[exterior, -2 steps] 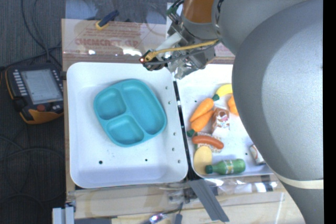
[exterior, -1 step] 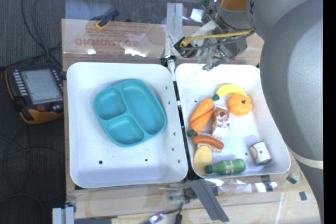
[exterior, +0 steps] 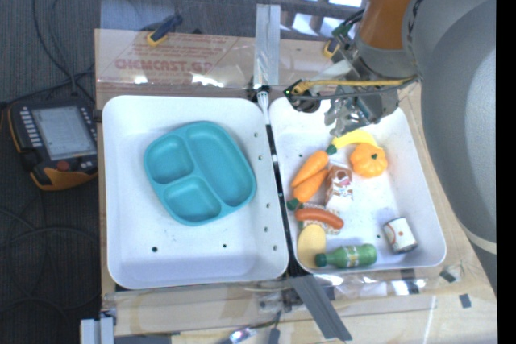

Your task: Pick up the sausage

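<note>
- The sausage (exterior: 319, 216) lies in the right bin (exterior: 423, 197), toward its left side, roughly level across the view.
- Just above it are two carrots (exterior: 310, 175) and a small carton (exterior: 341, 184); just below it sits a pale yellow fruit (exterior: 311, 239).
- A green bottle (exterior: 347, 256) lies on its side along the bin's near edge, and a small can (exterior: 400, 234) rests to its right.
- An orange pumpkin (exterior: 369, 161) sits near the bin's far end, touching a banana (exterior: 353, 139) above it.
- The tool (exterior: 348, 115) hangs over the far end of the right bin, just above the banana and well apart from the sausage.
- I cannot tell how far the tool is open; nothing shows in its grip.
- The left bin (exterior: 129, 254) holds a blue divided plate (exterior: 199, 171).
- A handheld pendant (exterior: 52, 137) lies on the floor left of the table (exterior: 121, 60).
</note>
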`<state>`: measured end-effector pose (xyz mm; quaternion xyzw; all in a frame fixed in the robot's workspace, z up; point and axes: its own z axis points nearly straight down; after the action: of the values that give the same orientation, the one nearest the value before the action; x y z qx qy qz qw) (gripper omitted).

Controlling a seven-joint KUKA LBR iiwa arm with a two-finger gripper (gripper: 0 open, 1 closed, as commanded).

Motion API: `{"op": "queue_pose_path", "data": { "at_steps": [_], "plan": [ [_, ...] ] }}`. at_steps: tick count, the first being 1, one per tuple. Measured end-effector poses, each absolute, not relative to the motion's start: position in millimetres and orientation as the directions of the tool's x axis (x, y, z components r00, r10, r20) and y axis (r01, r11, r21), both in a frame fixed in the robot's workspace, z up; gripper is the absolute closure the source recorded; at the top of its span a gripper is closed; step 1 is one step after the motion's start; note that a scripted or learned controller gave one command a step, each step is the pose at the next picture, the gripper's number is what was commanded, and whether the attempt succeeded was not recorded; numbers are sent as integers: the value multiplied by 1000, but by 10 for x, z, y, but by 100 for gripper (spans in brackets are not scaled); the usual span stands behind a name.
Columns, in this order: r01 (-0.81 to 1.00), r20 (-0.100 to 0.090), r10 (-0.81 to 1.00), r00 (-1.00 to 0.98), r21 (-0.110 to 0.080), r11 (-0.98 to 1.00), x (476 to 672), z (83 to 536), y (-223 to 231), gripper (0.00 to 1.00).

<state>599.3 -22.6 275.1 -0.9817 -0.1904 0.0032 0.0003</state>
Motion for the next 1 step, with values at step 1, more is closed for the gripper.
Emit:
{"op": "queue_pose_path", "data": {
  "at_steps": [1],
  "plan": [
    [201, -6, 201, 979, -1, -980, 5738, 1820, 324, 100]
  ]
}}
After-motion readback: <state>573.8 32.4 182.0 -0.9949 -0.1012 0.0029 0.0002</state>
